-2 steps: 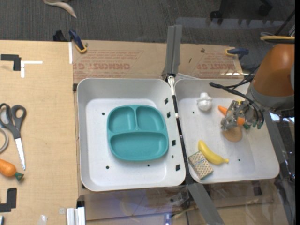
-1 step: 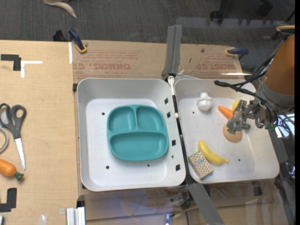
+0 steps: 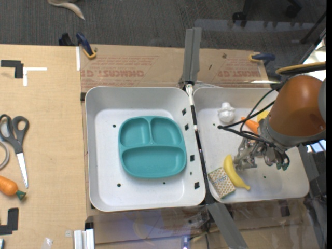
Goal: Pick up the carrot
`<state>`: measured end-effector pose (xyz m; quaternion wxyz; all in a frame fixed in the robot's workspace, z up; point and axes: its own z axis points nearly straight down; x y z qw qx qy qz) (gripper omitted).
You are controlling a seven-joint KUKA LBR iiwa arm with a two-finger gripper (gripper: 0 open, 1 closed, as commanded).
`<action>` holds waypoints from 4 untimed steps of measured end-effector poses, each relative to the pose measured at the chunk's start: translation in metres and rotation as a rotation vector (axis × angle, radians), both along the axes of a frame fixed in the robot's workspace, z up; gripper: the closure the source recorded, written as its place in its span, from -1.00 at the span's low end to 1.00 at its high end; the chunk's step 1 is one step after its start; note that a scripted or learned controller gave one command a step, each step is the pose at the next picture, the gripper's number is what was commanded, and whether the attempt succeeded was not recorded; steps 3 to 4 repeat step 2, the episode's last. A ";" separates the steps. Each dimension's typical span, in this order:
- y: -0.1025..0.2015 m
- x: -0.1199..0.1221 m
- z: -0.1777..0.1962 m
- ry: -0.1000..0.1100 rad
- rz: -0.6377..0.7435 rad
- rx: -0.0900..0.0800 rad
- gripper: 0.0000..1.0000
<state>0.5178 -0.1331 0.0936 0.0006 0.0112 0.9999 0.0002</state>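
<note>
Pouch [image 3: 221, 183] and banana [image 3: 234, 172] sit just left of the gripper [image 3: 249, 157]; can't tell whether its claw is apart or together. Carrot [image 3: 251, 123] lies just above the gripper, part-hidden by the arm. Pick not done; grasp and lift remain.

The cardboard sheet [image 3: 129, 66] behind the bins bears upside-down red lettering, too blurred to read.
</note>
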 end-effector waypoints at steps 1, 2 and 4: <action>0.000 0.000 0.000 0.000 0.001 0.000 -1.00; 0.017 0.074 0.000 -0.005 0.076 -0.001 -1.00; 0.017 0.074 0.000 -0.005 0.076 -0.001 -1.00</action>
